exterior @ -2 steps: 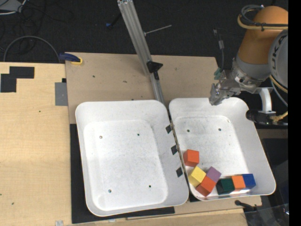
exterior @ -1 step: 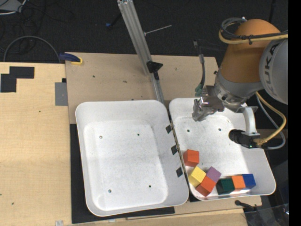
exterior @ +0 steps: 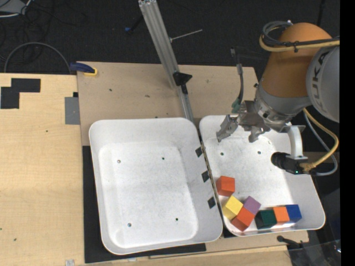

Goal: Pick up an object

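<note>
Pale wood covers the desk (exterior: 133, 93), which carries two shallow white bins side by side. No objects lie in the left bin (exterior: 145, 184); only small dark dots mark its floor. Toward the near corner of the right bin (exterior: 260, 154) sits a cluster of blocks: an orange block (exterior: 226, 185), a yellow block (exterior: 233, 206), a purple block (exterior: 252, 204), a red block (exterior: 242, 219), a dark green block (exterior: 265, 219), a second orange block (exterior: 282, 214) and a blue block (exterior: 293, 212). The pincer (exterior: 239, 130) hangs over the far end of the right bin, fingers spread apart with nothing between them. All blocks lie well apart from it, toward the near rim.
</note>
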